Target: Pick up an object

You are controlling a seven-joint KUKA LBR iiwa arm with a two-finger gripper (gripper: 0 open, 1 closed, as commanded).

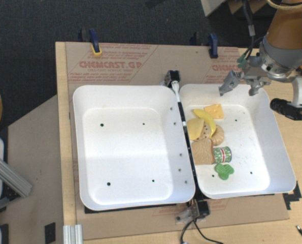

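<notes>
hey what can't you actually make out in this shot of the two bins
- Arm: cut off by the top and right edges, camera view.
- Brown slice: its neighbours in the pile overlap; shapes beneath hidden.
- Green can: label too small to read.
- Gripper: nothing between its fingers.

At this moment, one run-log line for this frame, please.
gripper: open, holding nothing, above right bin's far edge | objects: clustered by its left wall
</notes>
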